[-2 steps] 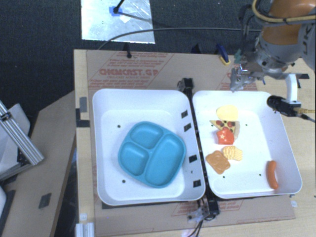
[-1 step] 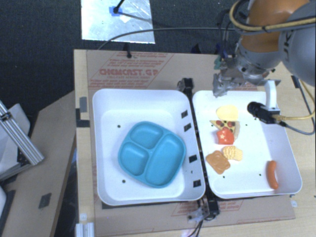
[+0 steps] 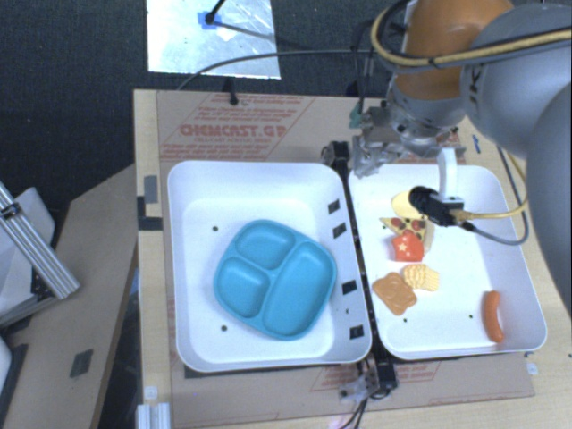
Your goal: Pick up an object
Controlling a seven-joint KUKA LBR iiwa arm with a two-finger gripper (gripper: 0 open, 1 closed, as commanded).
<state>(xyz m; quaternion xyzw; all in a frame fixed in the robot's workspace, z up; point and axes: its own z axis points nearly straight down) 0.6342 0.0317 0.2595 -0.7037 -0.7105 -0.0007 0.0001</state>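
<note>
Right bin (image 3: 465,271): red food piece (image 3: 408,247) near centre, yellow wedge (image 3: 404,206) just behind it. Brown toast (image 3: 394,293) and yellow cracker (image 3: 424,278) lie side by side in front, sausage (image 3: 492,316) by the right wall. Left bin (image 3: 201,204): blue divided plate (image 3: 274,278). Both bins sit on a cardboard-covered table (image 3: 241,123). Arm (image 3: 518,70) bends over the right bin's back-left corner. Pincer (image 3: 380,150): opening cannot be told, and no hold on anything can be seen.
</note>
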